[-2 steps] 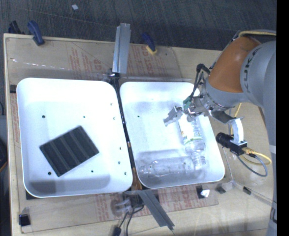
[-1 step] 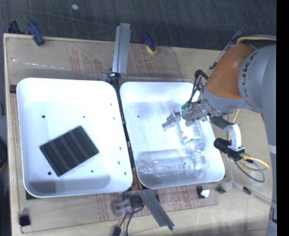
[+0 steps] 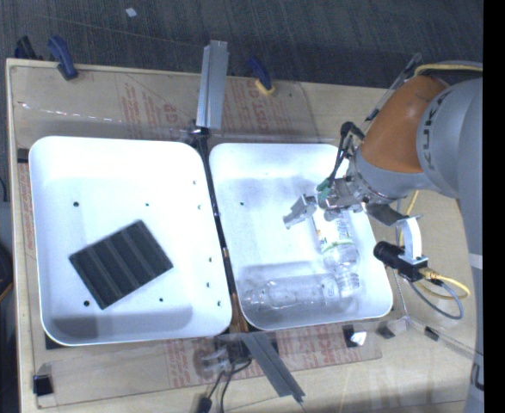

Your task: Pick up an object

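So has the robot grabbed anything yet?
Not yet. The gripper is down in the right bin, close to the bottles. I can't see anything between its fingers. The bottles lie on the bin floor, and the dark pad sits in the left bin. Grabbing and lifting are left.

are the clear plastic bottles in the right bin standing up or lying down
Lying down. One clear bottle lies lengthwise along the right bin's near wall; another lies along its right side.
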`<state>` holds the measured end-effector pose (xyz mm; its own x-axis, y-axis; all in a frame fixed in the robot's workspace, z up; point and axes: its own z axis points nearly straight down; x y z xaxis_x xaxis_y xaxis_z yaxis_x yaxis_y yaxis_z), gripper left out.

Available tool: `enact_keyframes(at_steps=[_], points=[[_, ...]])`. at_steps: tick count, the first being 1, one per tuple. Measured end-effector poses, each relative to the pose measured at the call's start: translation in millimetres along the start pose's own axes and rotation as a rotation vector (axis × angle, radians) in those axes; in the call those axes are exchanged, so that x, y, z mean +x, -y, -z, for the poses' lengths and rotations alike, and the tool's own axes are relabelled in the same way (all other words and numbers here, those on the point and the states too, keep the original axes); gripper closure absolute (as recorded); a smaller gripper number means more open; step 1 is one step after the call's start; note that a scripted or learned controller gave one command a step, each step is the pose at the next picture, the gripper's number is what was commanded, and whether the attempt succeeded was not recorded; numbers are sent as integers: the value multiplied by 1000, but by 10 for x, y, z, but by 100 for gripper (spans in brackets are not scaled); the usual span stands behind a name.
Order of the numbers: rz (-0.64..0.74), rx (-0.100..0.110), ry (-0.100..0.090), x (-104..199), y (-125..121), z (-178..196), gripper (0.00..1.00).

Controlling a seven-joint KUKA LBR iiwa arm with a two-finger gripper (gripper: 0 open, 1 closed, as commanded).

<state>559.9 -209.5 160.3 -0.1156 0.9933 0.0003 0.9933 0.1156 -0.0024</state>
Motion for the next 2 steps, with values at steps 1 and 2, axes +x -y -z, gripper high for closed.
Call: enact_keyframes(at_steps=[1, 2], points=[[0, 0, 0, 0, 0, 0, 0], [0, 0, 0, 0, 0, 0, 0]])
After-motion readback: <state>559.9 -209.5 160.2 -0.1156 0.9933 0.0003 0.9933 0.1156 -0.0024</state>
